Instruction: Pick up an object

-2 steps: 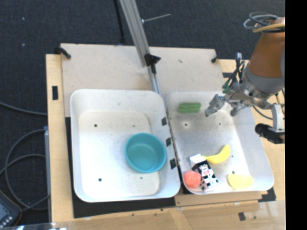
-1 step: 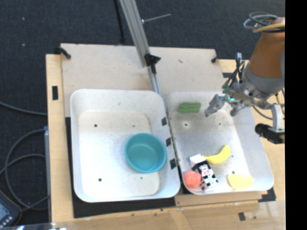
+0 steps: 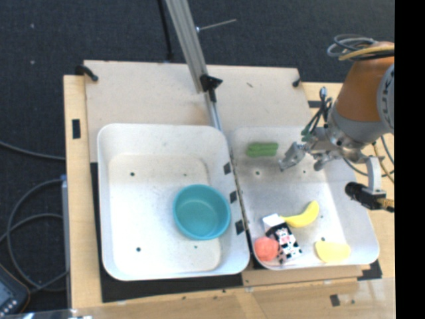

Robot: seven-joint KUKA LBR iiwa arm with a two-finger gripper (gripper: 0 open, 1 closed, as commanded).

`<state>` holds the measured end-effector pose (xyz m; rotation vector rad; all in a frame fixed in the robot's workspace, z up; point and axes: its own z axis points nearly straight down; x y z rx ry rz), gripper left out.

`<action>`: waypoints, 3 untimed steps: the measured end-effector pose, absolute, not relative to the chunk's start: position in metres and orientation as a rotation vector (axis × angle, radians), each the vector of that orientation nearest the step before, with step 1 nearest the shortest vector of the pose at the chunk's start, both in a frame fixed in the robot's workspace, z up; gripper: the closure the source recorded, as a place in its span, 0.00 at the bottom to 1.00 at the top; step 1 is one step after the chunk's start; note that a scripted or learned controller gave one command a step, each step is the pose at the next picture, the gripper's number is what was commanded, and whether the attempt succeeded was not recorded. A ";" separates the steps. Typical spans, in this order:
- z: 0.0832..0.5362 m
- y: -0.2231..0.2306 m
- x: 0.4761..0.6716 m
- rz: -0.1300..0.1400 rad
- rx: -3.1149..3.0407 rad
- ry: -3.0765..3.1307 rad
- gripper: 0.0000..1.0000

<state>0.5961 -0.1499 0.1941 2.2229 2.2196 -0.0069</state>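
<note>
Left bin with blue bowl, right bin with banana, green block, pincer open, empty

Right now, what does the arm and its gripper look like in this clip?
The arm is bulky and rounded, with a broad orange band over a grey section near the wrist. Thin dark cables run down beside it toward the gripper, which is small, grey and metallic, with two slim fingers. A looped pale cable sits at the top of the orange part.
</note>
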 end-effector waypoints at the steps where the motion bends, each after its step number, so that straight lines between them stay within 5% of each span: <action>1: 0.136 -0.160 0.590 -0.009 2.225 2.221 0.00; 2: 0.099 -0.162 0.589 -0.007 2.223 2.220 0.00; 3: 0.112 -0.162 0.591 0.004 2.225 2.212 1.00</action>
